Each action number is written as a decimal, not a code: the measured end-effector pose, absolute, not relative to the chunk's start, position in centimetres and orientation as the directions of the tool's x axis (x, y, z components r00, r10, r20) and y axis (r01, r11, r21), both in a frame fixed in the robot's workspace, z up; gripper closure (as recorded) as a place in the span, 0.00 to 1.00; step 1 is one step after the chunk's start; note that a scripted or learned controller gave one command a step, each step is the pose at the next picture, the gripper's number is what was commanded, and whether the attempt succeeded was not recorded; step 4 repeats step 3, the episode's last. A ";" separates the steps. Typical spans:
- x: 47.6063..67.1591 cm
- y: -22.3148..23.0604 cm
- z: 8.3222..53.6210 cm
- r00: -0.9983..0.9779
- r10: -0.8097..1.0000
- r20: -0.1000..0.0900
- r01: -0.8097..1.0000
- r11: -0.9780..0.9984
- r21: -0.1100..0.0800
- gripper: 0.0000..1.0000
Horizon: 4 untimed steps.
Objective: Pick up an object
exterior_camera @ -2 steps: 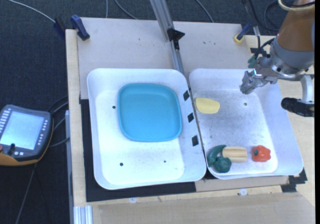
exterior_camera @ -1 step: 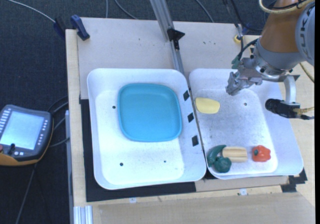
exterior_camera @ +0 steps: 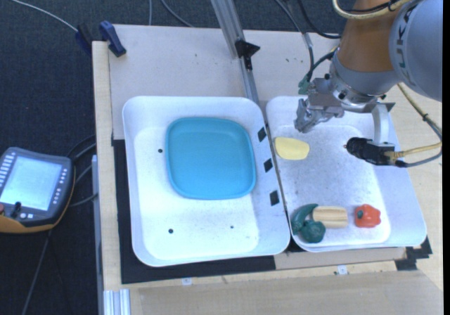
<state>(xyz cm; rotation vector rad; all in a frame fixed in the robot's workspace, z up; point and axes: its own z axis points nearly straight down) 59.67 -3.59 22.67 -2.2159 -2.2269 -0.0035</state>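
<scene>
One pale yellow rounded toy piece (exterior_camera: 291, 148) lies just below the metal two-finger gripper (exterior_camera: 307, 122), probably its target; finger spread unclear.

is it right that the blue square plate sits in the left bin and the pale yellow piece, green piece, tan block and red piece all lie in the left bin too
Not quite. The blue square plate does sit in the left white bin, but the pale yellow piece, green piece, tan block and red piece all lie in the right white bin, as the camera view shows.
</scene>
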 end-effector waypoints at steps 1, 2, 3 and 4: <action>58.0 0.7 22.7 -0.004 1.000 0.001 1.000 0.004 0.000 1.00; 57.6 5.0 23.0 -0.004 1.000 0.001 1.000 0.004 0.001 1.00; 56.6 9.3 23.9 -0.004 1.000 0.001 1.000 0.004 0.000 1.00; 56.6 9.3 23.9 -0.004 1.000 0.001 1.000 0.004 0.000 1.00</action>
